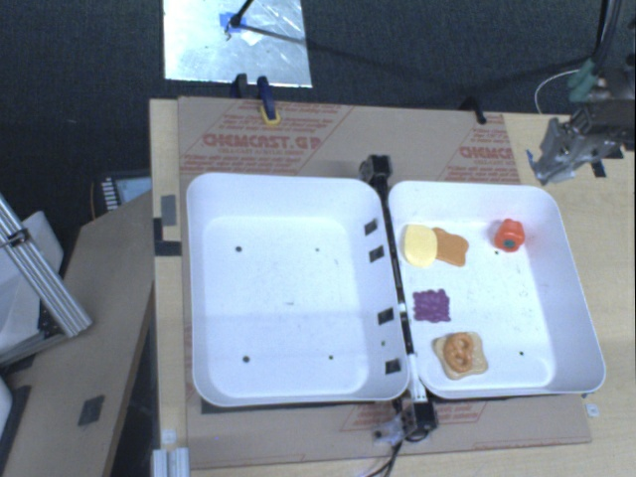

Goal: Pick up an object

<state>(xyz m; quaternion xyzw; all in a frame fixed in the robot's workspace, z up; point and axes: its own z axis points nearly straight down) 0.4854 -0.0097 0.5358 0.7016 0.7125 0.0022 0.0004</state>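
Observation:
The right bin (566,296) holds several small objects. A pale yellow round piece (418,245) lies against an orange-brown flat piece (452,248) near the bin's back left. An orange-red object (509,235) sits at the back right. A purple cluster (431,306) lies near the middle, and a tan lumpy piece (460,354) rests by the front wall. My gripper (558,159) hangs at the upper right, outside and behind the right bin, well above the objects. Nothing shows between its parts.
The left bin (199,296) stands beside the right one, joined by a black divider with clips (390,266). Both rest on a cardboard sheet (298,137). A shiny metal plate (237,26) lies at the back. An aluminium frame (35,276) stands at the far left.

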